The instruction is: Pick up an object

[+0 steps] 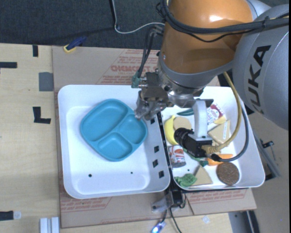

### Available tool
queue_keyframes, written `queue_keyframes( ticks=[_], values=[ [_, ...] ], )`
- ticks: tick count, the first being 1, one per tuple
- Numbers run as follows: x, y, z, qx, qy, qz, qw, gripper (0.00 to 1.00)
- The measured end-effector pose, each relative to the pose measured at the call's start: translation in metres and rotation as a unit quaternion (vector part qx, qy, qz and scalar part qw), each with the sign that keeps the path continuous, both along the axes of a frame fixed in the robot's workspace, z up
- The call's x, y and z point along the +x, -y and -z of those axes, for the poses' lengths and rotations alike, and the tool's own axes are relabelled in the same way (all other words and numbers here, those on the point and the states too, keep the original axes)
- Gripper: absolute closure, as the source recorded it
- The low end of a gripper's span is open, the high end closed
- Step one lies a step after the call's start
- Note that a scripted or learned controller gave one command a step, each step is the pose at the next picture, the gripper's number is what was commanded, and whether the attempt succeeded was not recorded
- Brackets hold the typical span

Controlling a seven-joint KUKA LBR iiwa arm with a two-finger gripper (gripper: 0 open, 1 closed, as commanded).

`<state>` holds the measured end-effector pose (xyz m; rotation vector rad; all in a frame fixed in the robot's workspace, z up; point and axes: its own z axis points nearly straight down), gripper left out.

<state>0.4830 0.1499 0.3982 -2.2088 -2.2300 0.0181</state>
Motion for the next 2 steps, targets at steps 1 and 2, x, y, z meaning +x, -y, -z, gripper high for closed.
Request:
queue_keyframes(
  ticks=[1, 2],
  values=[
    [-0.0001, -0.0004, -0.0094, -0.0006, -0.001, -0.001, 1.0000, 1.00],
    [-0.0001, -0.0009, -0.0189, -0.0011, -0.002, -0.001, 1.0000, 1.00]
  ],
)
